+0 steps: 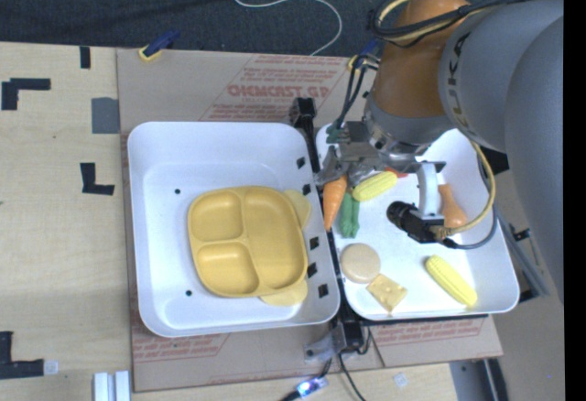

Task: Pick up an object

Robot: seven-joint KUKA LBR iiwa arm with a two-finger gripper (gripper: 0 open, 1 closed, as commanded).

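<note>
My gripper (346, 161) hangs low over the far left corner of the right bin (494, 298), under the grey and orange wrist. Just below it lie an orange carrot (332, 200), a green vegetable (349, 218) and a small yellow corn piece (374, 186). They sit close together, and the carrot's top end reaches up to the gripper. I cannot make out anything lifted off the bin floor.
Nearer the front of the right bin lie a round beige disc (360, 262), a cheese wedge (386, 291) and a yellow corn cob (450, 280). An orange piece (449, 204) lies at the right. The left bin (156, 161) holds a yellow divided plate (245, 239).
</note>
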